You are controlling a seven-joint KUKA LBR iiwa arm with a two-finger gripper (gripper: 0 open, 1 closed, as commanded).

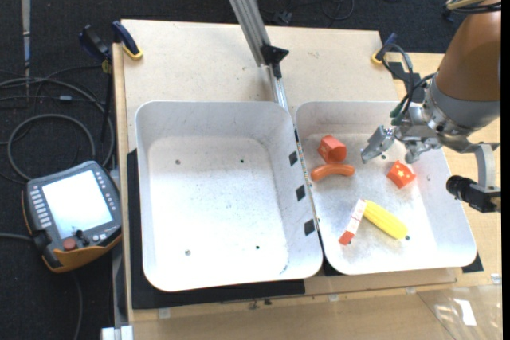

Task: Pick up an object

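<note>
Yellow corn cob [386, 220], red-tipped marker [353, 221] beside it

Grey arm [466, 103] with a broad orange band, black cables, and a metallic pincer [396, 147].

Single fixed cam, mounted high above table [199, 60], looking down at slant. Far enough back to fit both white bins: left bin [159, 123], right bin [446, 243], plus floor cables and pendant [73, 211] on left. Arm [474, 68] enters from right edge.
</note>
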